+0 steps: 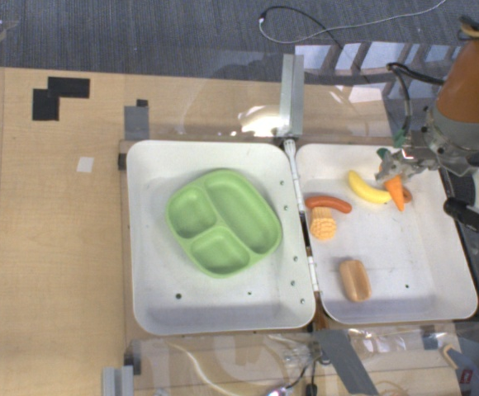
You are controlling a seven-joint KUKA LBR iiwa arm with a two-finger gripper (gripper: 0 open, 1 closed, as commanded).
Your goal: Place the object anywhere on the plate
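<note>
- Two shallow white bins sit side by side on the wooden bench: the left bin (149, 304) and the right bin (438, 295), their inner edges meeting along a grey divider strip.
- Green plate (223, 221) — a three-compartment dish lying flat near the centre of the left bin, turned at a slant to the bin walls; all three compartments are bare.
- Sausage (329, 204): a red-orange link in the right bin, near its left wall, lying roughly crosswise.
- Corn piece (323, 225): a yellow, knobbly lump just below the sausage, touching or nearly touching it.
- Bread roll (355, 280): a tan oblong in the lower middle of the right bin, well apart from the other items.
- Banana (367, 189): a yellow curved piece in the upper part of the right bin, its right end just beside the carrot.
- Carrot (397, 193): an orange piece with a green top, tilted, lying directly under the gripper's tip.
- Gripper (398, 165) — the metal end of the grey arm with its orange band, entering from the right and poised over the carrot's green top; whether its fingers are parted or closed cannot be told at this resolution, and no item is seen lifted between them.
</note>
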